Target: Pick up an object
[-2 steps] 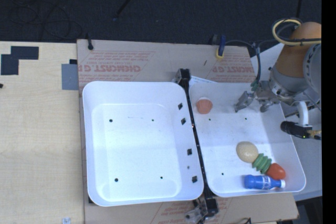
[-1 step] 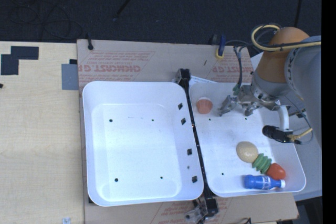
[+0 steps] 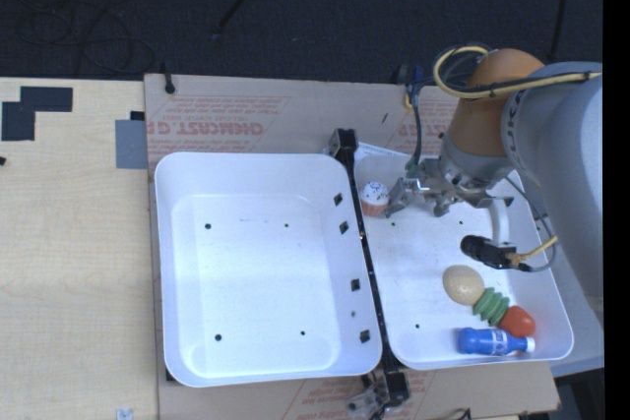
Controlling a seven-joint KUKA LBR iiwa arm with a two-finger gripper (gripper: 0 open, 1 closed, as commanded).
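1. Nearest the camera, a blue bottle lies on its side along the near wall of the right bin. Its long axis runs left to right and its white end points right.
2. Just behind it, a red-and-green toy vegetable lies at a slant, red end toward the near right. Its green end touches a tan egg-shaped piece.
3. Farther back, beside that bin's left wall, sits a small orange-and-white cup, too small to tell its facing.
4. The tool hangs just right of the cup, fingers spread, pinching nothing.
5. The left bin adjoins the right bin; both rest on cardboard on the tabletop.
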